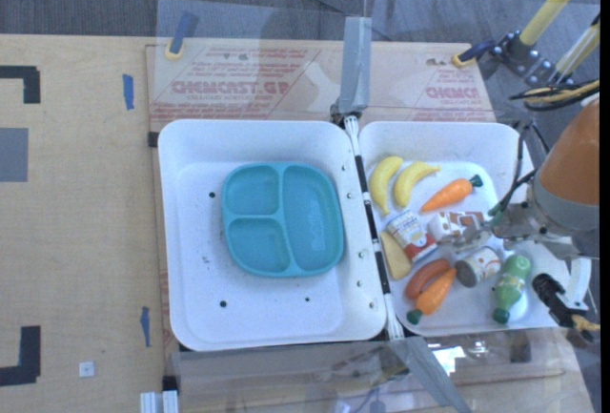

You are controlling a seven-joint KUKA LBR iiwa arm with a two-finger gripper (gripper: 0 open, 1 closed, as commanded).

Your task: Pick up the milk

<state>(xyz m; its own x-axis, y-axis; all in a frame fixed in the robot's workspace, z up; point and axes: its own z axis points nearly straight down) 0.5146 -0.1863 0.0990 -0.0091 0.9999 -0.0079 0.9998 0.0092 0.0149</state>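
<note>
A small white carton with a red label, which looks like the milk, lies tilted in the right bin, left of its centre. A second white and brown carton lies just to its right. My gripper hangs low over the right side of this bin, its tip next to the brown carton and a short way right of the red-labelled one. The orange band of the arm rises behind it. Nothing is visibly lifted off the bin floor.
The right bin also holds two bananas, a carrot, a sausage beside another carrot, a small can and a green bottle. A teal divided plate lies in the left bin.
</note>
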